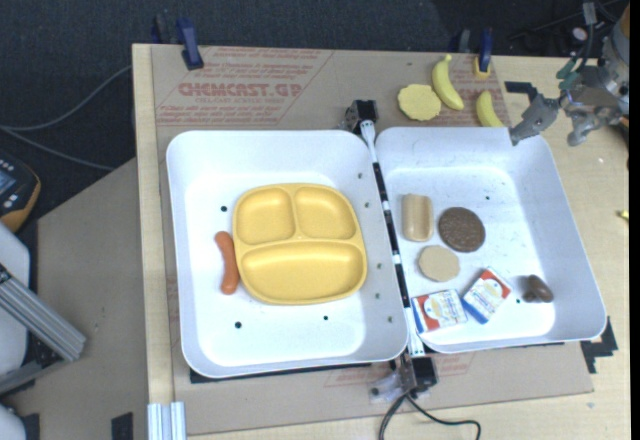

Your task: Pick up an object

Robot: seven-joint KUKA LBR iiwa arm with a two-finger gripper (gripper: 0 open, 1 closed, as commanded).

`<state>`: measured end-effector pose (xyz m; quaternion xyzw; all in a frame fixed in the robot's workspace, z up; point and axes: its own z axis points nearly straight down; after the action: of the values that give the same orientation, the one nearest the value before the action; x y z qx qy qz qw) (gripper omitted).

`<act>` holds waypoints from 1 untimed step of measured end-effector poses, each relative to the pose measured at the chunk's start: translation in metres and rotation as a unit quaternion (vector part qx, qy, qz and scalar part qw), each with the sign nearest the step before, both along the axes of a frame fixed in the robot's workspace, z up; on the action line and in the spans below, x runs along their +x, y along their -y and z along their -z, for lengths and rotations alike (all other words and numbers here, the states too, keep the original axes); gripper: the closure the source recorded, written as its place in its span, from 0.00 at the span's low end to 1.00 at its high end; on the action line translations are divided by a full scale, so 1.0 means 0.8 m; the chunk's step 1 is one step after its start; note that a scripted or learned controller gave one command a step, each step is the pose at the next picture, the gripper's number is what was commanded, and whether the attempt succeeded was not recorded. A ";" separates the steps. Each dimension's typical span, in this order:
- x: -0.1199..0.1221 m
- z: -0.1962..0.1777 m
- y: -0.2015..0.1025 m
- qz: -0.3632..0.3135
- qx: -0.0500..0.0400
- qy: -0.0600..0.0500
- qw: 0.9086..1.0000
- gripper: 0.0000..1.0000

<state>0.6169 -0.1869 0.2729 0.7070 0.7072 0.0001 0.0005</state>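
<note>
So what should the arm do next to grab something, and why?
Probably swing left and down over the right bin. The gripper hangs open above that bin's far right corner, holding nothing, while the brown cookie and other food lie nearer the middle.
</note>
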 end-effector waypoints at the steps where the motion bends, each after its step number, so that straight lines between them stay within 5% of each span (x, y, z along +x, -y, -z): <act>1: -0.069 0.201 -0.009 0.001 0.003 -0.010 1.000 0.00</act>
<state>0.5614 -0.1793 0.1122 0.7077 0.7065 -0.0046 -0.0091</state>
